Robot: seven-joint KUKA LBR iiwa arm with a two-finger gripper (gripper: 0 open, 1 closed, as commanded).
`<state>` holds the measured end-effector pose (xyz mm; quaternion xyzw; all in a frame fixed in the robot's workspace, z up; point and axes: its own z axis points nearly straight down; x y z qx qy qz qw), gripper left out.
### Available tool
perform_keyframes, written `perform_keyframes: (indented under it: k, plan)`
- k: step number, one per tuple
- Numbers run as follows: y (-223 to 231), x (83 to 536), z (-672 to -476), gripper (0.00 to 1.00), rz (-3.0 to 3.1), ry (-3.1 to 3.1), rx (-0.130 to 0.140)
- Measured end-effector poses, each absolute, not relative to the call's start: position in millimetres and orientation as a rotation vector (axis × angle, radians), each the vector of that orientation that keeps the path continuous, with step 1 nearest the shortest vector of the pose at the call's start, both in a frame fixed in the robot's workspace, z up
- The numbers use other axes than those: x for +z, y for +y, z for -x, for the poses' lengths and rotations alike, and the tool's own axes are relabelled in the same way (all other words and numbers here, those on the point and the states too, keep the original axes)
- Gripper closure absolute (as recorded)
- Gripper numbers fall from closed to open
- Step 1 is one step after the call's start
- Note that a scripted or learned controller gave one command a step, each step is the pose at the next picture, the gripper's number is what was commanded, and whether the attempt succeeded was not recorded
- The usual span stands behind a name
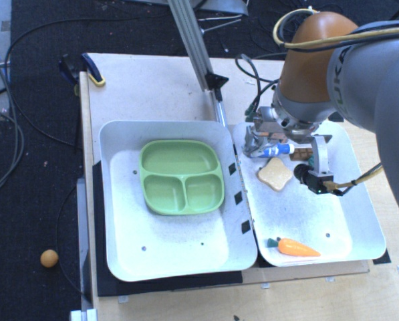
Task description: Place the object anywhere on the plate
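Reaching in from the right, the grey arm bends its orange-banded wrist down over the right bin [359, 199], setting the gripper [274, 147] low at that bin's upper left, just above a slice of toast [275, 174]; I cannot tell how its jaws stand. A blue-and-white object [277, 150] lies by the gripper. A carrot [297, 248] lies near the bin's front edge, and the green plate [182, 177] sits in the left bin [119, 199].

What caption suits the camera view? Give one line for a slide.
KUKA arm's gripper low in the right bin near toast, carrot nearby, green plate in left bin.
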<state>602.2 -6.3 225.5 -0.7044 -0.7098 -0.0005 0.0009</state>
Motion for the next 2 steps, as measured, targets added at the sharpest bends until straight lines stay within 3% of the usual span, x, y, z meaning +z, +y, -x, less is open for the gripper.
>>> perform_keyframes:
  k: [1, 2]
  plan:
    - [39.5, 230.6, -578.9, 1.0, 2.211, -2.228, 0.0]
    - [99.9, 224.2, -568.6, 1.0, 2.21, -2.229, 0.0]
